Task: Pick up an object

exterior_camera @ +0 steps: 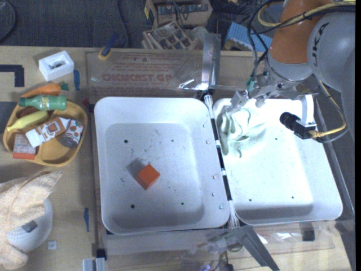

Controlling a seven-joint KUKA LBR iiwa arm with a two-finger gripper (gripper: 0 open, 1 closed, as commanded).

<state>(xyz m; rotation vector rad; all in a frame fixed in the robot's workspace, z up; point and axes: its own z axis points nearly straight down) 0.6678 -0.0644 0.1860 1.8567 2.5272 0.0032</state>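
- Over the right bin (316, 202), the grey arm with its orange band reaches in from the right; its gripper (255, 91) hangs above the bin's upper left corner, and I cannot tell how it is set.
- Below the gripper, a pale greenish, see-through object (237, 131) lies against the right bin's left wall.
- Left bin (113, 117): a small orange block (149, 176) sits near the middle of the floor.
- Far left of the bench, a yellow bowl (53, 158) holds toy food.
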